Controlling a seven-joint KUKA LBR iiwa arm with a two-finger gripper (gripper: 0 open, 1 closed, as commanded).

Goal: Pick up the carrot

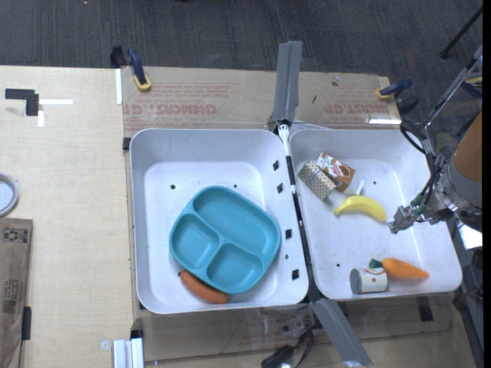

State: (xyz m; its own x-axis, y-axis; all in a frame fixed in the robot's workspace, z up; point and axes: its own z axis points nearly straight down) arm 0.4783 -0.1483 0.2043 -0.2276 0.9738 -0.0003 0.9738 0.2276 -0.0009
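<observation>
Carrot point(405, 269): lying flat in right bin point(430, 282), near front wall, beside small can point(369, 280).
Claw point(400, 221): can't tell how far open; nothing visibly held.
Offset: carrot at claw's 6 o'clock, apart.

Carrot point(405, 268) in right bin point(383, 140) near can point(369, 280); end effector point(402, 219) above.

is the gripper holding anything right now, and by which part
Nothing is held. The gripper hangs over the right bin near the banana, with nothing between its fingers. The carrot lies apart from it, untouched.
</observation>
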